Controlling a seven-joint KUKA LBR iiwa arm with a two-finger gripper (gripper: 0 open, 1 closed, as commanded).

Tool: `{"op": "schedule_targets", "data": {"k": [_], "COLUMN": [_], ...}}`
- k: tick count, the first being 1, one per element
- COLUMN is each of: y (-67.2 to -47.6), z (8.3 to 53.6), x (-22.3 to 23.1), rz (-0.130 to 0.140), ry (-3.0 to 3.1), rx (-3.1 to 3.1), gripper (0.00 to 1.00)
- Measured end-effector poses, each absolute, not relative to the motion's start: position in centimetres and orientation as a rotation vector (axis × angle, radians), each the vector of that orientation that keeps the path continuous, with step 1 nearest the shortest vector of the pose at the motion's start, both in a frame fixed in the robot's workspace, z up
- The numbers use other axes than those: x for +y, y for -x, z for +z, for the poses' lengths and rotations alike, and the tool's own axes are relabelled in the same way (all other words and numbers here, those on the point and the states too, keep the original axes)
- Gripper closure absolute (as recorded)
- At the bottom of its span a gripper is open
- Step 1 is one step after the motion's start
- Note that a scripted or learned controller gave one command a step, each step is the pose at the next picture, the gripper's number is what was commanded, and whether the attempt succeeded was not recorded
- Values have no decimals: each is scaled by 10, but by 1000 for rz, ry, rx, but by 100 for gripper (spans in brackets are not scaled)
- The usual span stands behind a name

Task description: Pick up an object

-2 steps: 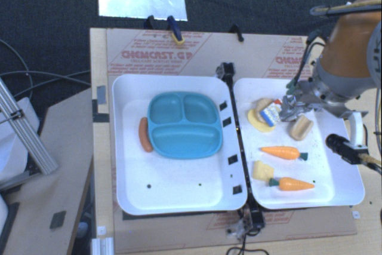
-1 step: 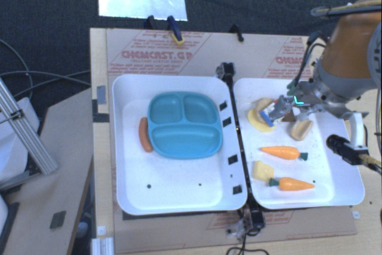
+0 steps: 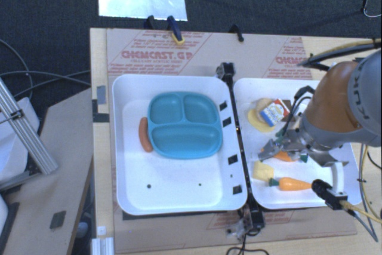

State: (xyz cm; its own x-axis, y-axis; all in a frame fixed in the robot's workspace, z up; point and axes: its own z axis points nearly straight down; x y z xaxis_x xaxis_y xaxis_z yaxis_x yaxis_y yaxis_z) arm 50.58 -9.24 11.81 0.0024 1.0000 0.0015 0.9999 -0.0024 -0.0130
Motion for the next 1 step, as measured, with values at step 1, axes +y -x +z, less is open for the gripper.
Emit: {"op": "schedule_targets", "data": {"k": [1], "y": [-511], "z": [136], "x": [-91], "rz": [-4], "ry": [2221], "rx": [-2226], "gripper": [100]}}
